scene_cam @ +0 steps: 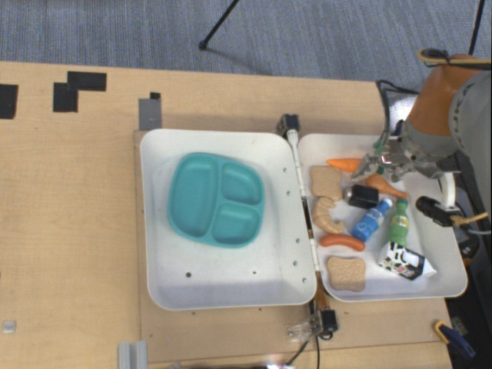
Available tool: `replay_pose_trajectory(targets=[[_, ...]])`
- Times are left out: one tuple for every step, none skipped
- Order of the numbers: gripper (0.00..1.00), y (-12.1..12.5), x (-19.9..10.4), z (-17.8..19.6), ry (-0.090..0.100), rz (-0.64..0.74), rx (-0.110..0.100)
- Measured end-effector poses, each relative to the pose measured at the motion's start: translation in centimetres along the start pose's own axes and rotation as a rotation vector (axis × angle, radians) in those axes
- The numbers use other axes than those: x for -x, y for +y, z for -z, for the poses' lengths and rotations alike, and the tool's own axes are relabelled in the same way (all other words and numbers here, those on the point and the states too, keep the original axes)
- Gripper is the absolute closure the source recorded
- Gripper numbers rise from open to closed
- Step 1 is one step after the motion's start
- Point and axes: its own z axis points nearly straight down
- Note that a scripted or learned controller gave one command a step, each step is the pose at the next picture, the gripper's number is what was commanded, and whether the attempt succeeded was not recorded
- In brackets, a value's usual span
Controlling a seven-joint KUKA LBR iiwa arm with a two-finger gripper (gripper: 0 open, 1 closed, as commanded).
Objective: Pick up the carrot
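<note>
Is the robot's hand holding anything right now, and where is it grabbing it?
It cannot be told. The hand sits low in the right bin next to the carrot, but no grip shows.

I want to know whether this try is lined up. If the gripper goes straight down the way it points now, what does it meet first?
Most likely the carrot, just beside and below the gripper; depth from this slanted view is unclear, so it may land slightly right of it.

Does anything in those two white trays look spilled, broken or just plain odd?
Nothing looks spilled or broken. The right bin holds a loose jumble of toy food lying at all angles, among them a carrot, a blue bottle and a green bottle on their sides. The teal divided plate sits flat in the left bin.
</note>
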Motion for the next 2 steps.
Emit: replay_pose_trajectory(targets=[[1.00, 0.2, -0.2, 1.2, -0.001, 0.006, 0.004], [1.00, 2.0, -6.1, 9.9, 0.002, -0.177, 0.001]])
